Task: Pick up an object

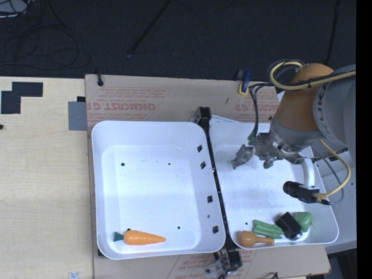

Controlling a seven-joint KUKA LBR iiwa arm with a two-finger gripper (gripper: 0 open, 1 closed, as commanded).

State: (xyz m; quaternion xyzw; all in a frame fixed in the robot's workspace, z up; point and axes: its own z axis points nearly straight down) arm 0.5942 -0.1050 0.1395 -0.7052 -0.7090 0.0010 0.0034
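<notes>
An orange carrot [144, 237] with a green tip lies in the left bin [110, 156], near its front left corner. In the right bin's [244, 199] front right corner sit an orange gourd-shaped toy [254, 239], a green pod [267, 228], a black block [289, 225] and a light green piece [303, 218], packed close together. My gripper [254, 160] hangs over the back part of the right bin, well behind that cluster. Its fingers are spread open with nothing between them.
A black divider [210, 179] runs between the two bins. The grey arm with its orange band [302, 106] and yellow cables covers the right bin's back right side. A black connector [299, 190] juts out beside the bin's right wall.
</notes>
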